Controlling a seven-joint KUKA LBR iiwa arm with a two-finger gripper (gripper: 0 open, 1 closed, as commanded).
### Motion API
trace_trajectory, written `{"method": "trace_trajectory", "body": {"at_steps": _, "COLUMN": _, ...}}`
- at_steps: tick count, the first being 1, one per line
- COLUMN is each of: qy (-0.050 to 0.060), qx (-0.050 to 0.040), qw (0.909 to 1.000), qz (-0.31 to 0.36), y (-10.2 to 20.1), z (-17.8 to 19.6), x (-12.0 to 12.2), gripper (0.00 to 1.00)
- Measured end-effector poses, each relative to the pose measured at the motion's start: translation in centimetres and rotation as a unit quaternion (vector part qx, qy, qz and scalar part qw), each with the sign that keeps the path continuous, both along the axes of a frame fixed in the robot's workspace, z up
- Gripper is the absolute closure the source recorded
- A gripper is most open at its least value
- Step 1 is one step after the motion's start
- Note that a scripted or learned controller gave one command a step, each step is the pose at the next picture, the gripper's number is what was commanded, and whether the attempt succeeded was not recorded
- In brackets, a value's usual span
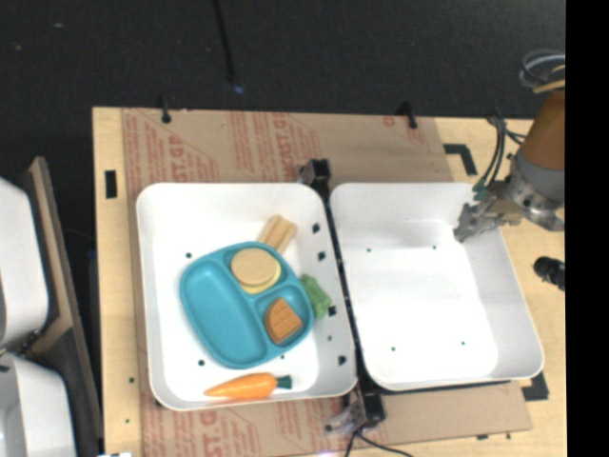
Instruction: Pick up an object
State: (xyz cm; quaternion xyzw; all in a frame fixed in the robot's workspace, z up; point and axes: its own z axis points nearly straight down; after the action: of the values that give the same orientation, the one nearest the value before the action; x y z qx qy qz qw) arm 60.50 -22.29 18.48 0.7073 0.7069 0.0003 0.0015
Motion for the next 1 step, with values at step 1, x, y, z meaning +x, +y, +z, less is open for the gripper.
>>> {"method": "trace_trajectory", "body": {"at_steps": 1, "qy": 0.0, "qx": 0.0, "qw": 1.0, "qz": 0.0, "y": 0.01, "z": -0.05, "x": -0.01, "gripper": 0.0}}
